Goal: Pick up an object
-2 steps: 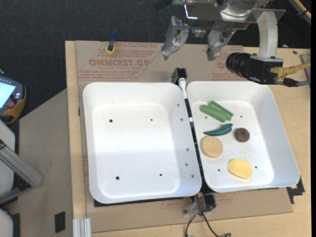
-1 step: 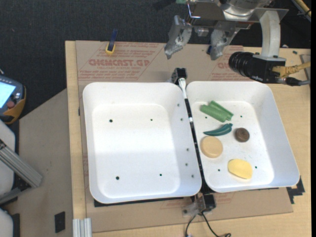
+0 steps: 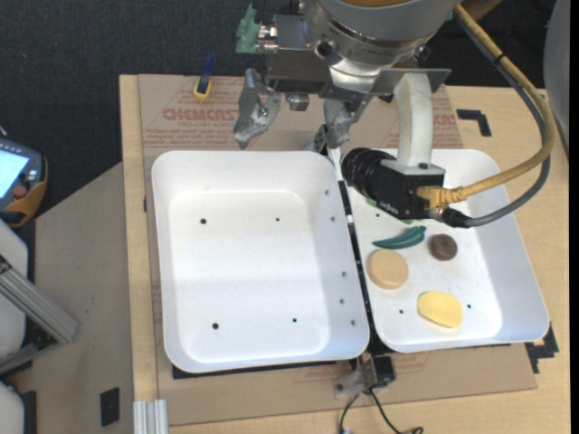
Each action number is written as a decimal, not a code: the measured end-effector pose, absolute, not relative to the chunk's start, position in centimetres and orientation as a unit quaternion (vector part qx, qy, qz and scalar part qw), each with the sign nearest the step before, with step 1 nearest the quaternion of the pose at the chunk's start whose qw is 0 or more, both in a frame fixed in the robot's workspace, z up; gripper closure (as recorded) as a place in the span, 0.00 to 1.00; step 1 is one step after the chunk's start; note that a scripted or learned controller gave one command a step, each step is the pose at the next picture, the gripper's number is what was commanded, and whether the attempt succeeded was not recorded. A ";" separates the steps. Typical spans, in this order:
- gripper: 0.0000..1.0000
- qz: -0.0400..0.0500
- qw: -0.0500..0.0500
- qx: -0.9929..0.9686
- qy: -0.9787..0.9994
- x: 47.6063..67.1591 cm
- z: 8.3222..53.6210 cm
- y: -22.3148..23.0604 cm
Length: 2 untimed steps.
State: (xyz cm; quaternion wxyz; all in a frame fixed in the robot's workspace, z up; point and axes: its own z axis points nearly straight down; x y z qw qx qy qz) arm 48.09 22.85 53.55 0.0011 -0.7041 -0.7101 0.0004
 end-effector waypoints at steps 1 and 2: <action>1.00 0.000 0.000 -0.706 -0.708 48.4 54.6 22.6; 1.00 0.002 0.001 -0.707 -0.708 47.9 52.6 22.4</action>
